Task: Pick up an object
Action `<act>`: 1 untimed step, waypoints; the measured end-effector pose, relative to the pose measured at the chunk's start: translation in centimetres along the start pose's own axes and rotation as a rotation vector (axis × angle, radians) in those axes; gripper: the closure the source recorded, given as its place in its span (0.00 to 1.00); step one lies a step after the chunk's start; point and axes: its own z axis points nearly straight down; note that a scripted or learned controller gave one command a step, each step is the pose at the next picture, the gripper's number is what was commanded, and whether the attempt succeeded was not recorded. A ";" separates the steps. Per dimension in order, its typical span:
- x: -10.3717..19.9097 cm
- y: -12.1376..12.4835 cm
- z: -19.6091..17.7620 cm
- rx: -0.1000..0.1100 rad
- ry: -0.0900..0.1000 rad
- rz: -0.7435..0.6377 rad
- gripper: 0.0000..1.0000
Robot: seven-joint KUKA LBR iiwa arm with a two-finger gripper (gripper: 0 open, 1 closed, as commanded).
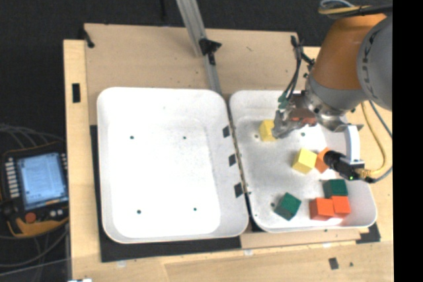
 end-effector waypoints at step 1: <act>5.3 0.6 -1.6 0.000 0.002 -0.004 1.00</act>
